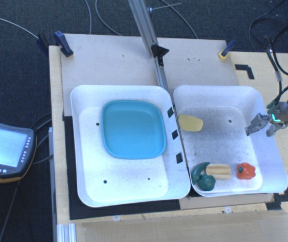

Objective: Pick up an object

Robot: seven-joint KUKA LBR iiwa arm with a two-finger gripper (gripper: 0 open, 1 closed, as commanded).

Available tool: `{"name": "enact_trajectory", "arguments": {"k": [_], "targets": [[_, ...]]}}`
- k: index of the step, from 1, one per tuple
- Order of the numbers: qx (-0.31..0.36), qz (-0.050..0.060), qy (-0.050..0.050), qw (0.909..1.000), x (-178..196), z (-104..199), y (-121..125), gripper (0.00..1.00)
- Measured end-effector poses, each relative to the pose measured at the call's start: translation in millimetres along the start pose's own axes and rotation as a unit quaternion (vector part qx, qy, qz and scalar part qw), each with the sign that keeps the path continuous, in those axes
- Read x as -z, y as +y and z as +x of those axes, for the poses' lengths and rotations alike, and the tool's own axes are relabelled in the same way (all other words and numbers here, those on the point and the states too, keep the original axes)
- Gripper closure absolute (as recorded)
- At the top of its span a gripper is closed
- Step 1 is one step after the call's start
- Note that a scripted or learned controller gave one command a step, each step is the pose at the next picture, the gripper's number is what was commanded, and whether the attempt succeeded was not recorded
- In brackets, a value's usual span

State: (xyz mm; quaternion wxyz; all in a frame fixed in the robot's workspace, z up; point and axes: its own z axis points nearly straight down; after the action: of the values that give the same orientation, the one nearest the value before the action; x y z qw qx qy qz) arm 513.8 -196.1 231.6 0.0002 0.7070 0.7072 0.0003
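In the right bin (265, 130) I see four small things to choose from. A yellow, flattish piece (191, 123) lies near the bin's left wall toward the back. Along the front edge sit three more in a row: a dark green vegetable-shaped toy (203, 176) at the left, a tan block (218, 171) touching it, and an orange-red toy with a green top (245, 171) a little apart to the right.

My hand (259, 125) hangs at the bin's right side, over the rim area, well apart from all four pieces. Its grey fingers (255, 123) point left into the bin and look slightly spread, with nothing between them. I cannot judge its height above the bin floor, and the arm behind it is cut off by the frame edge.

The left bin (83, 135) carries a turquoise square plate (133, 129). Black clips (174, 134) sit along the seam between the bins, and a metal rail (144, 21) runs up from there across the bench (109, 59). A blue clamp (63, 43) and a yellow clamp (226, 50) grip the bench's back corners. On the floor at left lies a teach pendant (5, 150) among cables.
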Motion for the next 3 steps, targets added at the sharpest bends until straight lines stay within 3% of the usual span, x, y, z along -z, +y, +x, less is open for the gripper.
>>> {"name": "enact_trajectory", "arguments": {"k": [1,3], "targets": [[0.000,0.000,0.000,1.0000,-0.1,0.0,0.0,0.00],[0.000,0.003,0.001,1.0000,-121.2,1.2,-0.1,0.00]]}}
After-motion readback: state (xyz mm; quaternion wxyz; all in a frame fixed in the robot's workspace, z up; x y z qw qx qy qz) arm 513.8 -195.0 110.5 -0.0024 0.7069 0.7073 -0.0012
